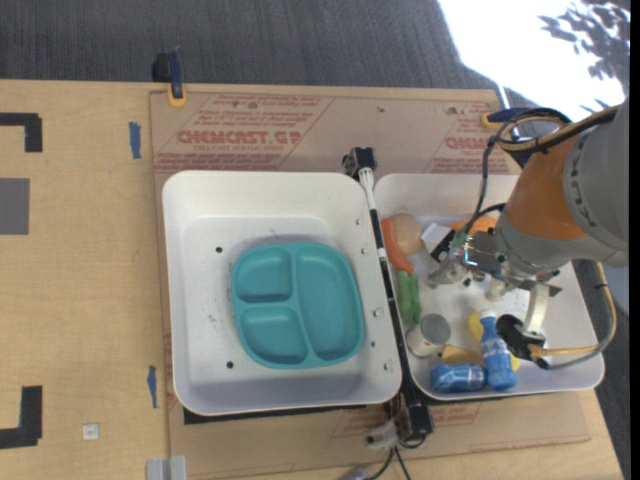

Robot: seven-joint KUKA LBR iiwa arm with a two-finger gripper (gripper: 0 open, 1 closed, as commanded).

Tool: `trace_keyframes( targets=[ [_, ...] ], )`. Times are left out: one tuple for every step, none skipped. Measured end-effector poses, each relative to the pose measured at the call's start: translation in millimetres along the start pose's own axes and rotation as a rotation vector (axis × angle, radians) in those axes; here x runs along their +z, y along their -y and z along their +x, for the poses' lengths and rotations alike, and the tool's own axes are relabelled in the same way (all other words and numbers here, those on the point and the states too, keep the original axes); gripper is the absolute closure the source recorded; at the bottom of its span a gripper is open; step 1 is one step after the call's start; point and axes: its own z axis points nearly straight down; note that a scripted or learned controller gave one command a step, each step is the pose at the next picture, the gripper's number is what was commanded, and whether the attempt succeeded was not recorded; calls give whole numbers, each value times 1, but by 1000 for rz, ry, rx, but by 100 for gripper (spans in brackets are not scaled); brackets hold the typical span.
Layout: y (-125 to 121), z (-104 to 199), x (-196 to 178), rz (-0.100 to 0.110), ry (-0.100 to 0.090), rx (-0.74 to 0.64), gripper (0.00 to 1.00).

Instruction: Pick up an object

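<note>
Arm: in from the right, the orange band (540,203) sits over the right bin (590,368), wrist pointed down into it.
Gripper: the gripper (470,260) hangs low over the upper middle of that bin; whether it is apart or together cannot be told, since the wrist hides it.
Targets: all in the right bin — an orange piece (402,236) and a green stick (408,296) by the left wall, a grey cup (434,328) below them, a blue bottle (492,343) and blue can (457,377) along the near edge.
Left bin: holds a teal tray (297,305), well apart from the gripper.
Held: nothing seen in the gripper; the pick looks not yet made.
Risk, crowding: the things lie close together, so a descent could likely nudge a neighbour or catch two at once.
Risk, wall: the orange piece and green stick hug the divider; a jaw may strike the rim.
Risk, rolling: the can and bottle lie on their sides and would probably roll away.
Risk, cable: a black cable (575,353) loops down near the bottle and might snag.
</note>
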Motion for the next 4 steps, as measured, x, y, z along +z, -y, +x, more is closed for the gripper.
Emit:
trace_keyframes(
  targets=[
    [-33,12,0,-1,2,-184,0],
    [-66,-1,1,-3,2,-369,0],
    [-87,43,1,11,-1,-720,0],
    [-79,-50,0,2,2,-718,0]
  ],
)
